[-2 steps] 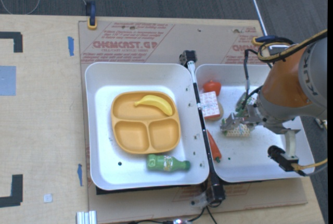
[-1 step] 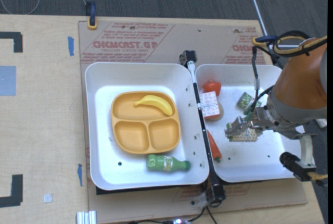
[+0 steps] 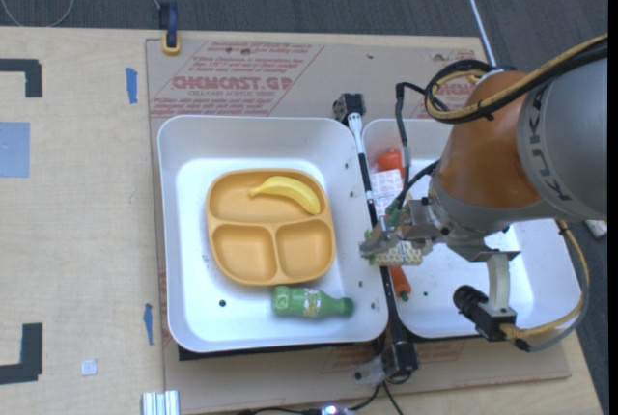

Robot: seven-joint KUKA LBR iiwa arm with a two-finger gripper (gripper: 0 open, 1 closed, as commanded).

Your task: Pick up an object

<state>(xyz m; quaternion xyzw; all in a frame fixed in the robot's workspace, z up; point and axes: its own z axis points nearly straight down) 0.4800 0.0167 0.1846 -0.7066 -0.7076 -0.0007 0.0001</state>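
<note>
From my console I see the gripper (image 3: 394,249) hanging over the seam between the two bins, but I cannot tell how its jaws stand. In the left bin (image 3: 183,210) sits a yellow divided plate (image 3: 270,239) with a banana (image 3: 285,192) in its top compartment, and a green bottle (image 3: 309,303) lies just below the plate. An orange-capped bottle (image 3: 388,174) lies in the right bin (image 3: 541,307), partly under the arm.

Banana (image 3: 286,192) in tray (image 3: 271,228), left bin (image 3: 183,239); bottle (image 3: 311,303) before tray.
</note>
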